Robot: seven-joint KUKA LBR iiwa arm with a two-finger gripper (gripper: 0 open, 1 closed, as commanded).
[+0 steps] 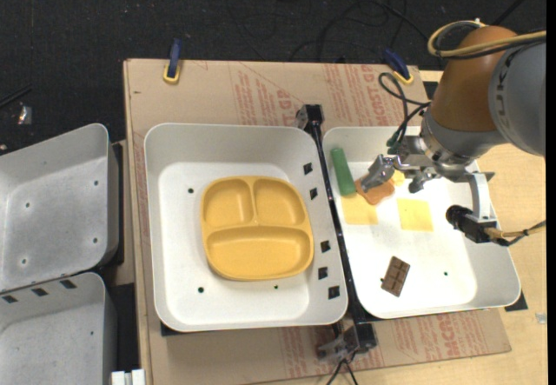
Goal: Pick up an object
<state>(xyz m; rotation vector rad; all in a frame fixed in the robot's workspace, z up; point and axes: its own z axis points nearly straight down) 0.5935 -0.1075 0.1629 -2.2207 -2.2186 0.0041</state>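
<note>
The claw hung low in the right bin, over an orange piece, apparently its target; whether it gripped was unclear. A green block and yellow slices lay nearby.

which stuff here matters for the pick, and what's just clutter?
Job:
gripper
orange piece at the gripper
green stick
two yellow squares
brown waffle piece
right bin

Lying about:
yellow divided plate
left bin
blue clamps
</note>
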